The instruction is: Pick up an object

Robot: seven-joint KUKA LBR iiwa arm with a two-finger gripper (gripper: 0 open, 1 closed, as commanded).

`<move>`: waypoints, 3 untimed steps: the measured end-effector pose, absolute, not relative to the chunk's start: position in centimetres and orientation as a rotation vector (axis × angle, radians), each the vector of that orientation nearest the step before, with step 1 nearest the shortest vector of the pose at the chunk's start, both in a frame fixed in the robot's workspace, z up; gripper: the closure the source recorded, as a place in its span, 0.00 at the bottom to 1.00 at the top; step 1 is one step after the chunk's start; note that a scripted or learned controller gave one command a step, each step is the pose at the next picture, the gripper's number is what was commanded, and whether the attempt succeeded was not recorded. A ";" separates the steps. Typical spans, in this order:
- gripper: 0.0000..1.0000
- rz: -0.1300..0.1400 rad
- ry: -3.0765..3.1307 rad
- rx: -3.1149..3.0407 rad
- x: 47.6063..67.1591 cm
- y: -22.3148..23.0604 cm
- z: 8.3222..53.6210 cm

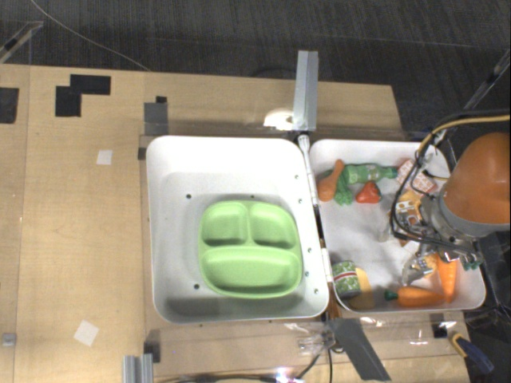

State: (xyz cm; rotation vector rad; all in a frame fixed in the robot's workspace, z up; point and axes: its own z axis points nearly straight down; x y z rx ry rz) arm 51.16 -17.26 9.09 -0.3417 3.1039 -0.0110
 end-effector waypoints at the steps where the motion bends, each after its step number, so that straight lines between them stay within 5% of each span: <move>1: 0.00 -0.007 3.094 -0.448 58.6 -16.4 9.0; 2: 0.00 -0.009 3.067 -0.602 53.3 -16.4 9.1; 3: 0.00 -0.009 3.048 -0.678 53.5 -10.8 9.1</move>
